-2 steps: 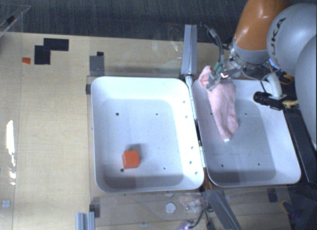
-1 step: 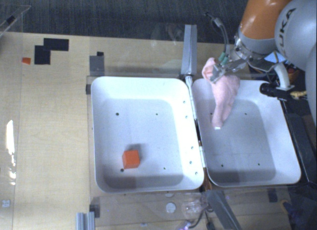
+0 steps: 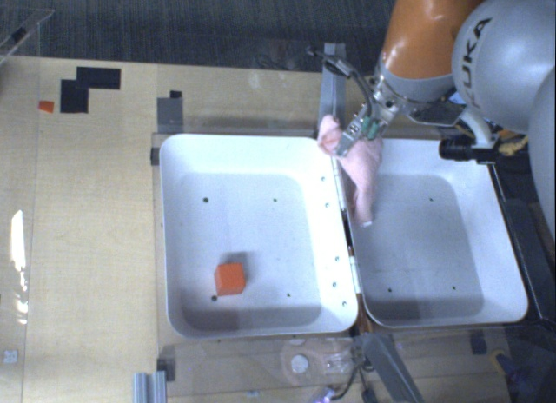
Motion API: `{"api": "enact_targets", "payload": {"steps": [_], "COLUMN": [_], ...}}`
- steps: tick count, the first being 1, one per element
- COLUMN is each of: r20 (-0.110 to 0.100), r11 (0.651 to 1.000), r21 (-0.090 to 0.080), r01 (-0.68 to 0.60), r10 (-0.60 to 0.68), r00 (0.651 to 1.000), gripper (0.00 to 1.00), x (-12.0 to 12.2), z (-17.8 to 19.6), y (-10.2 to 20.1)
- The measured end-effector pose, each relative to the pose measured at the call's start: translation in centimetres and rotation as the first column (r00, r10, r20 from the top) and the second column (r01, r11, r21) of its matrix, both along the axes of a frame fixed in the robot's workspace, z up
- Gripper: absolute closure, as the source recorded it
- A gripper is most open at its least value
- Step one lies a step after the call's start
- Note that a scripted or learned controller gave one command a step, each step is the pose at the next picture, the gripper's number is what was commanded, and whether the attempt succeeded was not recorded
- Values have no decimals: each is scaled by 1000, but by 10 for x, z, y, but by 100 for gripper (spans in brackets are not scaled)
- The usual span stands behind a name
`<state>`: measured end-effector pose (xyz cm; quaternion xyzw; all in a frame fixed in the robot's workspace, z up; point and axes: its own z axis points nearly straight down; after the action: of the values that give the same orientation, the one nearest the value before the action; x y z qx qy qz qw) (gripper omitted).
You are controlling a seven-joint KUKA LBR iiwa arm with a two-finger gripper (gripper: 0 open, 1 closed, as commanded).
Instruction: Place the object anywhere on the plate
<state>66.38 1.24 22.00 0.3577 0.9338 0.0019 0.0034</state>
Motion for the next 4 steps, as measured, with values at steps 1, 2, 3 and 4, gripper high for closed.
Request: {"api": "enact_targets", "payload": {"steps": [1,2,3,4], "r20": [3,4,3,4], "r11": [920,743,741,742], "r21": [-3,-6,-4,-4], "r01": [-392,-669,-671,-671], "r10": [392,669,671,671], "r00": [920,743,741,742], "gripper": [100,100,100,100], "x": [-13,-12,-17,-25], "z": [9,17,4,7], "y": [53,100,154,206]}}
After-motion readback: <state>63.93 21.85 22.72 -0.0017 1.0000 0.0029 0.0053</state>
